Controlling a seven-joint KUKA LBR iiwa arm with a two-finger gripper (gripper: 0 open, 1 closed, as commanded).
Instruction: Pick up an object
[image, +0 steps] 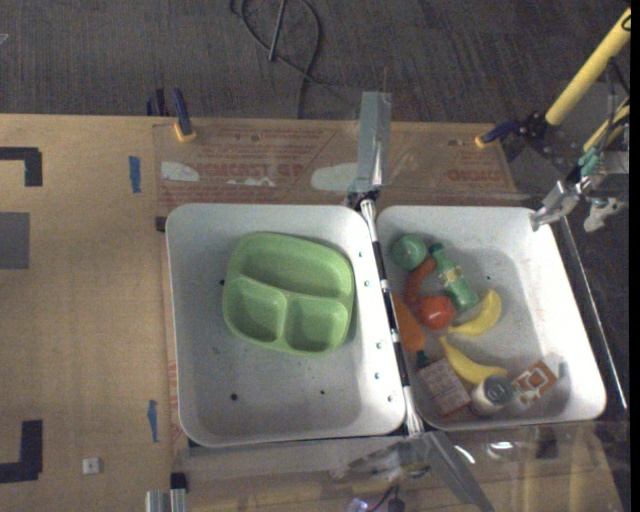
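Note:
The right bin (560, 300) holds several toy foods. A green round piece (408, 250) and a green bottle (456, 283) lie by its far left side, with a red tomato (436, 312) and two yellow bananas (481, 315) (470, 364) nearer the middle. A brown waffle block (443, 388), a small can (492, 393) and an orange-and-white carton (537, 380) lie along the near wall. My gripper (566, 203) hangs over the bin's far right corner, well away from all of them, with nothing visibly in it.
The left bin (200, 380) carries a green divided plate (289, 292). A metal divider (372, 150) stands behind the seam between the bins. A yellow rod (590, 65) slants at the top right. Brown bench surface spreads to the left.

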